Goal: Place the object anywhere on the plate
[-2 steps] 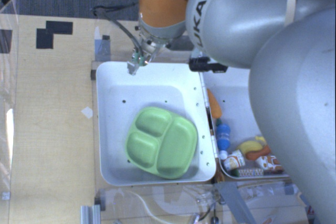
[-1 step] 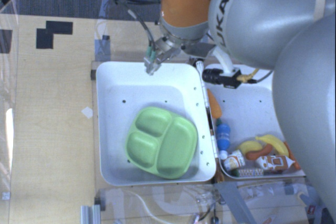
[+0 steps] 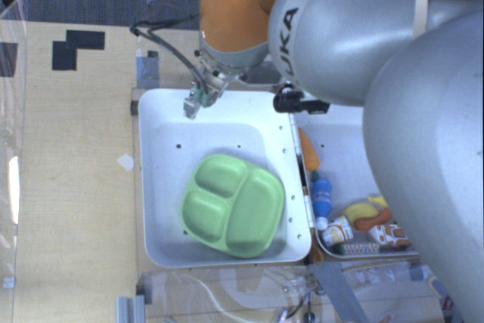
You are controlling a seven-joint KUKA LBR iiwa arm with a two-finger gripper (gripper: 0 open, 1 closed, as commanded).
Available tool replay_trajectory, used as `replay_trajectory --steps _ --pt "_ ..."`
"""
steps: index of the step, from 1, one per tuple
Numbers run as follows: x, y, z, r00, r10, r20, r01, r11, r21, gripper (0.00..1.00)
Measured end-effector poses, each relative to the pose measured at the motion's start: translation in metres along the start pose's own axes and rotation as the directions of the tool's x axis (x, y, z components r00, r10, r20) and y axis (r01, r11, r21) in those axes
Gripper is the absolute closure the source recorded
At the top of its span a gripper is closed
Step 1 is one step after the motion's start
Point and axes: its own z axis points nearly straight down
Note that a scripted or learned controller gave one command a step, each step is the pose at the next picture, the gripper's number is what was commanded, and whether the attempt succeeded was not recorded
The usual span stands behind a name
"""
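A light green plate [image 3: 233, 204] with three compartments lies in the left white bin [image 3: 162, 163], toward its front right. Nothing rests on it. My gripper [image 3: 195, 102] hangs over the bin's far left corner, well behind the plate and apart from it. It looks small and dark from this height, and I see no object clearly in it. The orange band and grey arm [image 3: 333, 34] cover the top right of the view.
The right bin [image 3: 340, 140] holds an orange carrot-like piece [image 3: 308, 151], a blue bottle [image 3: 321, 197], a yellow item [image 3: 372, 206] and small packets [image 3: 382, 237] near its front. The arm hides most of that bin. Bare wooden bench lies to the left.
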Motion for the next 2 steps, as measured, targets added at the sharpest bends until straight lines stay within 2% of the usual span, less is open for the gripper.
replay_trajectory --steps 1,2 --pt "-0.008 0.014 0.022 0.802 -0.597 0.005 0.597 0.802 -0.003 1.0" --pt "0.058 -0.027 0.022 0.632 -0.775 0.002 0.775 0.632 -0.002 1.0"
